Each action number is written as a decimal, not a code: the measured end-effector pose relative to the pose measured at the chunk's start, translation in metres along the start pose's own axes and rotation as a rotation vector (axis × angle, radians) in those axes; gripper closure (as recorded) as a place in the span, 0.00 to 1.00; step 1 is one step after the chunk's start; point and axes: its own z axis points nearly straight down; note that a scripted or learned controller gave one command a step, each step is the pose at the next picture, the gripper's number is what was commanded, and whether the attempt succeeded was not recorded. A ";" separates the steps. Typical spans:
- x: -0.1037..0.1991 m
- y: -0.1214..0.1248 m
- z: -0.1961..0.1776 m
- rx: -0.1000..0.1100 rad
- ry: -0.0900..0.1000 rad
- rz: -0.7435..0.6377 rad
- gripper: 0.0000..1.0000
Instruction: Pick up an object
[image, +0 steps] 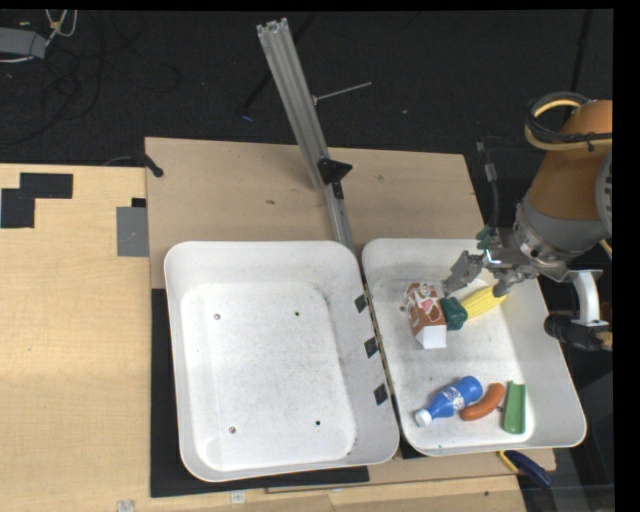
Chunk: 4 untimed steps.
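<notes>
**Gripper over the corn in the right bin**

Nearest the camera, along the front of the right bin, lie a green block standing on its end, an orange-red sausage and a blue bottle with a white cap, the three close together and the sausage touching the bottle. Farther back, near the bin's middle, a small red-and-white carton lies tilted. Just beside it is a toy ear of corn: yellow cob, dark green husk end pointing at the carton, lying slantwise. The gripper hangs right over the corn's far end, its fingers spread apart with nothing between them. The left bin sits beside the right one, their rims touching. Beyond both, a metal rail slants across the bench.
</notes>
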 end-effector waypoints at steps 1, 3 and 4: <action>0.000 0.001 -0.003 -0.005 -0.001 0.000 0.00; 0.012 0.005 0.087 -0.017 -0.004 0.000 0.00; 0.010 0.009 0.085 -0.031 -0.007 0.002 0.00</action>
